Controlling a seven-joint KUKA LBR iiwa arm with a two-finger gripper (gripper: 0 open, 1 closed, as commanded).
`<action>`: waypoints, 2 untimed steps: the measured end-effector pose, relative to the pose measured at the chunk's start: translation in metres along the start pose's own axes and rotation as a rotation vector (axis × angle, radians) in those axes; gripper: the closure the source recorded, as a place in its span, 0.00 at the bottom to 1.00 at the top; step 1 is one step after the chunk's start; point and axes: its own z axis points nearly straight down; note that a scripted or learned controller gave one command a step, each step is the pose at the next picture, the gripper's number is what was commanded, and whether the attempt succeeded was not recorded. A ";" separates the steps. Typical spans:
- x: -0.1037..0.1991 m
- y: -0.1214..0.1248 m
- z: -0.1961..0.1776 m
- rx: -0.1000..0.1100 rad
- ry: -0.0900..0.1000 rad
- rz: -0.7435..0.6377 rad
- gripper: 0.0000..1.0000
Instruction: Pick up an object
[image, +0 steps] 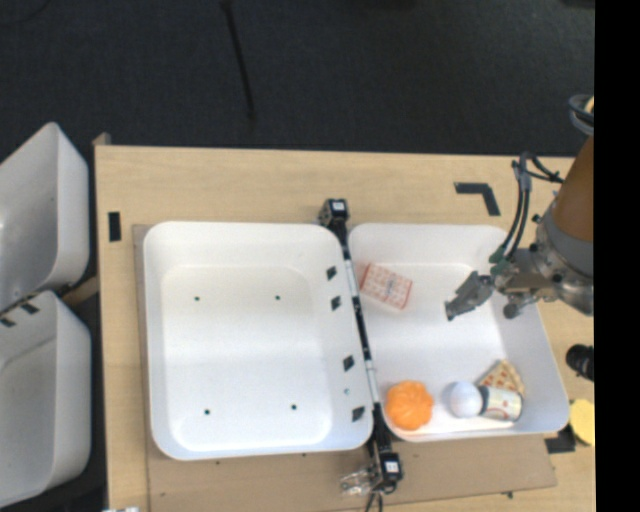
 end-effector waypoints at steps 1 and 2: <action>0.094 -0.007 -0.015 -0.001 0.002 -0.008 0.00; 0.089 -0.006 -0.025 -0.002 0.001 -0.002 1.00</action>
